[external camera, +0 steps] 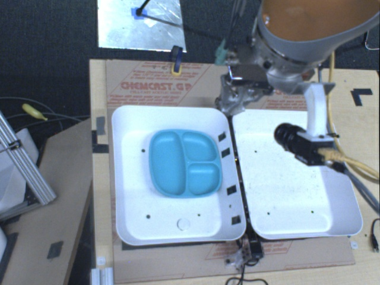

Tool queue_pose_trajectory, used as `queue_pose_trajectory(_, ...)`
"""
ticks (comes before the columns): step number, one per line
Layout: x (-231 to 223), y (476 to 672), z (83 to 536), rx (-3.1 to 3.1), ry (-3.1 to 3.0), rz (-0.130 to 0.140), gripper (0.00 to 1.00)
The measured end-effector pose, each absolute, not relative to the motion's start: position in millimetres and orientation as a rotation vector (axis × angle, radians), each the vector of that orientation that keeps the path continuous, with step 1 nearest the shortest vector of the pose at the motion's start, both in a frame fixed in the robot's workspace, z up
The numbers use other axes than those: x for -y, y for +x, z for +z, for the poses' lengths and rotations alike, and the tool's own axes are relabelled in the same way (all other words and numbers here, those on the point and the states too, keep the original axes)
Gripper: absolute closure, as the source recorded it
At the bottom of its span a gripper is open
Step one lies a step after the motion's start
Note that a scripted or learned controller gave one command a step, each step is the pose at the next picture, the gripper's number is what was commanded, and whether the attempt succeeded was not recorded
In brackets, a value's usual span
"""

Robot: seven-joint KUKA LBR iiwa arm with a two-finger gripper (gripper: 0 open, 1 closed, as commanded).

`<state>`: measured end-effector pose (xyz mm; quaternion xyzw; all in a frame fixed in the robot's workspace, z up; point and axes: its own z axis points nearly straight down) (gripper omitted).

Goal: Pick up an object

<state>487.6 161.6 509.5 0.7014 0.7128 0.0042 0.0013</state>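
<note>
One blue divided plate (184, 162) lies well left of the gripper (237, 103); we cannot tell its fingers' state.

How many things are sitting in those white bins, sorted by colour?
Blue: 1, a divided plate in the left bin.
White: 1, a small disc in that bin.
Total: 2.

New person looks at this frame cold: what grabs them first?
Probably the blue divided plate, lying flat near the middle of the left bin and the one bright colour on white. Next, the arm's big grey and orange body crowding the top right, with its gripper hanging over the far end of the seam between the two bins. The right bin has a black cylindrical part over it.
</note>
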Motion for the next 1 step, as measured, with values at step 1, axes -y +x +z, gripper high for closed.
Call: queue_pose_trajectory(1, -125.1, 485.8, 380.2, -2.220, 2.229, -0.016, 1.00)
